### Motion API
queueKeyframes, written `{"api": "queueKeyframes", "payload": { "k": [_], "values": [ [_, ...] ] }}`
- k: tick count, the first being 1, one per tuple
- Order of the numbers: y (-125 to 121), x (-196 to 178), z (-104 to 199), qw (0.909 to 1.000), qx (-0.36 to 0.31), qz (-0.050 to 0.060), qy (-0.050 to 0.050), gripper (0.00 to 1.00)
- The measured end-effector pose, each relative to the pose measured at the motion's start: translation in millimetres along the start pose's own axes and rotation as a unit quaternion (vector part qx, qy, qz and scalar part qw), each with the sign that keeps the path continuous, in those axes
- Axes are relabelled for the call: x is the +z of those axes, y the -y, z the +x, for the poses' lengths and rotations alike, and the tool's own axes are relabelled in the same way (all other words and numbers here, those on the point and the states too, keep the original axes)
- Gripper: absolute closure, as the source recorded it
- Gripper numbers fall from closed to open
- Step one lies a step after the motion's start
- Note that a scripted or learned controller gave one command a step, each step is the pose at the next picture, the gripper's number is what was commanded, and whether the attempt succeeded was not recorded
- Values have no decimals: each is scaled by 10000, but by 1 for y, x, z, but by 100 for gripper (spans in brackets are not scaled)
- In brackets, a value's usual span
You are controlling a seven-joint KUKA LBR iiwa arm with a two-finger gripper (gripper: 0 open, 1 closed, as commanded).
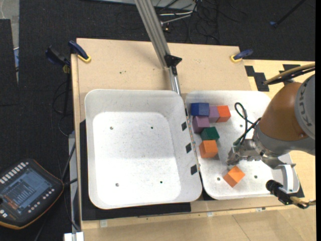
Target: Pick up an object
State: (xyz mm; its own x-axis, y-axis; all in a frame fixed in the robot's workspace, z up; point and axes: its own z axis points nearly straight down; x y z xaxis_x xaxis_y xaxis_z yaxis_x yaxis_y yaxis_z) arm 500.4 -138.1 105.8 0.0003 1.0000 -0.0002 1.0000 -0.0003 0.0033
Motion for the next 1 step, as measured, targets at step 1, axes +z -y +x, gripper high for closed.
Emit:
{"api": "queueKeyframes", "payload": {
  "k": [1],
  "values": [
    [-9, -47, -5, 10000, -12, -13, 8, 100]
  ]
}}
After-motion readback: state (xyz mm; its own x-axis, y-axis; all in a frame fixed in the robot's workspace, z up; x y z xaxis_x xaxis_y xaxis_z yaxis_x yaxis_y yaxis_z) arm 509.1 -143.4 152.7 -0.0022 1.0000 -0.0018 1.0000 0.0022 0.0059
